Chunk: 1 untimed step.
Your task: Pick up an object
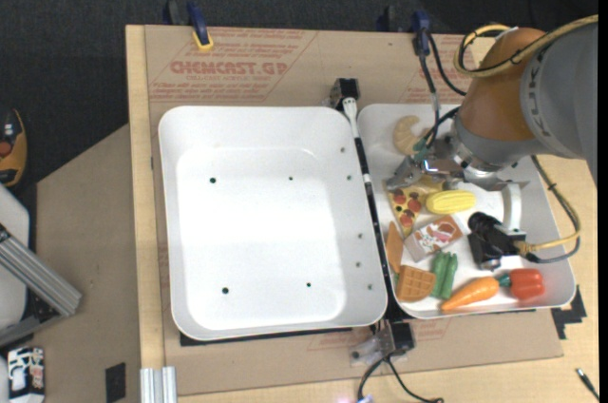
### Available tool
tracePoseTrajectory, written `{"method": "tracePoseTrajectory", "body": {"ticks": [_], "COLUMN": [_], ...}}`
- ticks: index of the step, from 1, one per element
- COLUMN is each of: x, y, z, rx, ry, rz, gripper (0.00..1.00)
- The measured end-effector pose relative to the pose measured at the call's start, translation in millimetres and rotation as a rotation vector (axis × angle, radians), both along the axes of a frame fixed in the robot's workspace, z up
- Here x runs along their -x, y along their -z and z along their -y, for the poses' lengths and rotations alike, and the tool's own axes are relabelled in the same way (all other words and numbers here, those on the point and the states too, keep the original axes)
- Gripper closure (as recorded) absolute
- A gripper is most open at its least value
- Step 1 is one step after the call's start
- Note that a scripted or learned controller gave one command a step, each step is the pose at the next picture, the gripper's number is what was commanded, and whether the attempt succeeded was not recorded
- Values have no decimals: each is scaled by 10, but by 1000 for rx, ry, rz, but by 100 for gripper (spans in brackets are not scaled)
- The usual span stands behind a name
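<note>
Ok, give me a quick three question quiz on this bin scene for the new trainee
1. True or false: the toy food lies in the right bin.
2. Which sits nearest the front rim of that bin: A) corn, B) carrot, C) pizza slice?
3. Fill in: the arm reaches in from the view's ____.

Key: 1 true; 2 B; 3 right.
</note>
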<state>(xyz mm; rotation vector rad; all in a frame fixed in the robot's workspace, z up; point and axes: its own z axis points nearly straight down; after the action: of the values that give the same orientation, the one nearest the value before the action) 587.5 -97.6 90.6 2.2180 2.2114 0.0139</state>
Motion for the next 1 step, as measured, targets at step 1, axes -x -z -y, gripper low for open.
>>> {"method": "tracePoseTrajectory", "body": {"ticks": [1], "x": [-506], "y": [13], "z": [-35], "rx": [1], "ry": [-6], "rz": [-2], "gripper": [0]}}
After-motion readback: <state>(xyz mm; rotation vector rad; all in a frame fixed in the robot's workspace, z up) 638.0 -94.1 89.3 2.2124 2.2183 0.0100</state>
